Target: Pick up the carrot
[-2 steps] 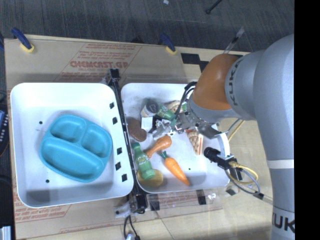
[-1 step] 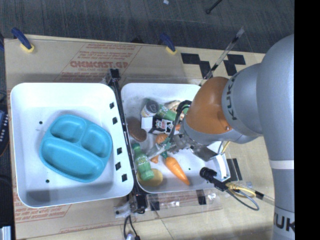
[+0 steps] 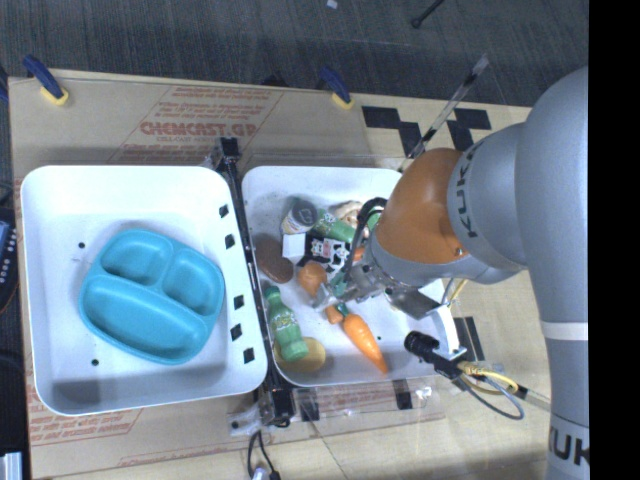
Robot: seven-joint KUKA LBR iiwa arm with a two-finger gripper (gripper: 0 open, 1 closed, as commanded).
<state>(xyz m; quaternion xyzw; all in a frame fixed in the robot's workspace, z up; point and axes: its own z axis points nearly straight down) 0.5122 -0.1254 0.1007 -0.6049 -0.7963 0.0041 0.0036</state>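
The end effector [image 3: 345, 286] hovers just above the carrot [image 3: 362, 337] in the right bin [image 3: 262, 193]; its opening cannot be told. Next, it likely must descend and close.

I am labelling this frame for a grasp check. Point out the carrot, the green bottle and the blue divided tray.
carrot [image 3: 362, 338]: camera view, middle of its orange body.
green bottle [image 3: 285, 330]: camera view, on its label.
blue divided tray [image 3: 150, 318]: camera view, floor of its long compartment.
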